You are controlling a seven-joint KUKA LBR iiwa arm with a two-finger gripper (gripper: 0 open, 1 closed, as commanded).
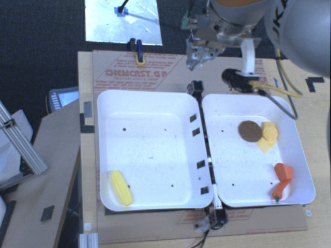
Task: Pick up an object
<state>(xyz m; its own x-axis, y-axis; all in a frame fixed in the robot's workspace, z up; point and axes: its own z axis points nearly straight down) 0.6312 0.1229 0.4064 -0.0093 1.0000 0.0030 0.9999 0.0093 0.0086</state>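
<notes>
hand (pixel 199 60) top centre, above bins, grip state unclear | descend straight over brown disc (pixel 250 130), right bin (pixel 295 154), avoid wall

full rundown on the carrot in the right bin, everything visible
The carrot is a small orange toy, plastic-looking, with a thick top end that tapers to a narrow tip showing a dark or greenish bit. It lies flat in the right bin's near right corner, thick end toward the far side, tip at the front wall. Whether it touches the wall is unclear. Nothing else touches it.
</notes>
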